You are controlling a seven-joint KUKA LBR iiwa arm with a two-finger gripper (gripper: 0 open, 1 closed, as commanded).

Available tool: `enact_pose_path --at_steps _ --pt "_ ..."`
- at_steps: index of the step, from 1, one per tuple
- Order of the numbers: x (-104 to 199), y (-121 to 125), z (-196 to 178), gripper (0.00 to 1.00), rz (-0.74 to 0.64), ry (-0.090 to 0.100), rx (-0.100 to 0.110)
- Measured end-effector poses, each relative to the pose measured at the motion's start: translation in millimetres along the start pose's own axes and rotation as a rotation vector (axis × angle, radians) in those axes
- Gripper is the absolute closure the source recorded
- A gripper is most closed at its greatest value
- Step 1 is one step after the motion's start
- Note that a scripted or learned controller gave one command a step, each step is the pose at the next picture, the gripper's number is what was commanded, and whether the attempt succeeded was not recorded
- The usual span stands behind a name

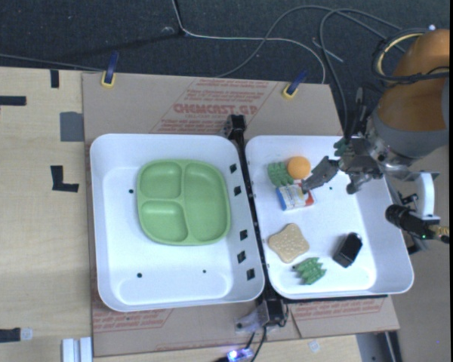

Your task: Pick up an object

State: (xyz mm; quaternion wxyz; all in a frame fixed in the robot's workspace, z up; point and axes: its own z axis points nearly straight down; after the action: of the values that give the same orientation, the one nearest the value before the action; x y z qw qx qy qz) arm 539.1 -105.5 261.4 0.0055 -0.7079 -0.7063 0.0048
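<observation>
The arm (pixel 411 96) enters from the right edge of the camera view, its orange band uppermost and the grey wrist section below it, angled down and leftward over the right bin (pixel 377 225). The gripper (pixel 317 176) reaches toward the upper left part of that bin. One dark finger (pixel 322 170) slants down to the left, its tip just beside the orange ball (pixel 299 166) and above the small blue, white and red box (pixel 294 197). Whether the fingers are spread or closed cannot be told at this angle. Nothing is seen between them.

Contents of the right bin: the orange ball near the top, touching or just beside a green ridged item (pixel 278 174) to its left; the box directly below these; a tan bread-shaped piece (pixel 288 243) lower down; a small green leafy item (pixel 310 271) near the front edge; a black block (pixel 348 249) to the right of the bread piece, well apart from the gripper.

The left bin (pixel 113 225) holds a green divided plate (pixel 184 202) with three compartments.

Writing: the cardboard sheet (pixel 204 104) under both bins carries red print, upside down and slanted; it is too blurred to read with confidence. The box shows markings too small to make out. Yellow clamps (pixel 109 78) fix the cardboard at its far edge.
</observation>
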Motion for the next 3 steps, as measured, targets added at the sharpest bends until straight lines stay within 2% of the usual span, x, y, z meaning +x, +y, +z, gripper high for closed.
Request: enact_pose_path --at_steps 1,3 --pt "0.3 2.0 -6.8 0.0 -0.003 -0.001 -0.013" --pt "-6.6 -1.9 120.2 0.0 -0.002 -0.001 -0.008"
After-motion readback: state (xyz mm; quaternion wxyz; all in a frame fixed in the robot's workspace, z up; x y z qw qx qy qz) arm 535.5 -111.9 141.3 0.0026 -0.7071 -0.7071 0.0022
